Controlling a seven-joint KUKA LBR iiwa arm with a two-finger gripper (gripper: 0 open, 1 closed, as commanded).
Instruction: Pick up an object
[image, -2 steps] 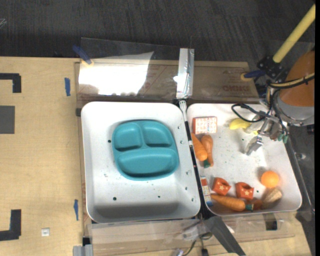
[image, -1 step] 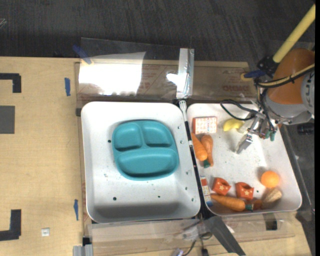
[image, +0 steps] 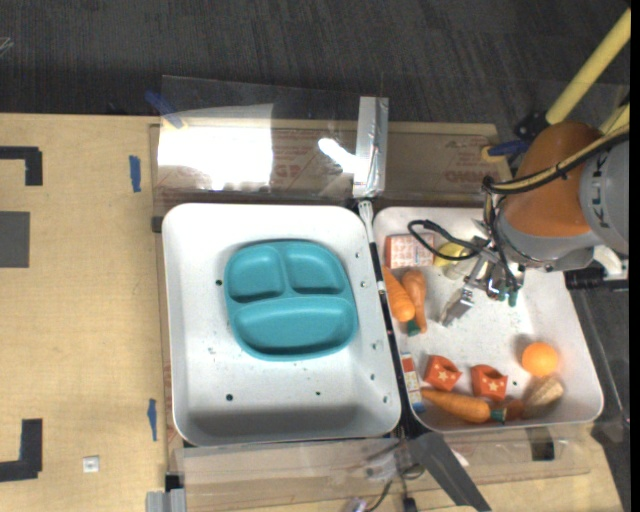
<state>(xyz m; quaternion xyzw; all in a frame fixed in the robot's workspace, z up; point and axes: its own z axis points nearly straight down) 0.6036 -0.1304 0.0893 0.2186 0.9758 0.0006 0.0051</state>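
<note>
A teal, three-compartment plastic plate (image: 290, 298) sits in the left white bin (image: 190, 400). In the right white bin (image: 580, 330), the gripper (image: 458, 308) hangs with fingers apart, holding nothing, beside two orange carrots (image: 405, 295).

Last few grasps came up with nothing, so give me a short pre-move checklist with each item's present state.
1. Gripper is over the right white bin: ok.
2. Nothing held between the fingers: ok.
3. Finger opening wide enough: cannot tell.
4. A target close by: ok, two orange carrots lie just left of it.
5. Carrots clear of the bin wall: not ok, they lie against the left edge.
6. Round orange fruit stands apart: ok.
</note>
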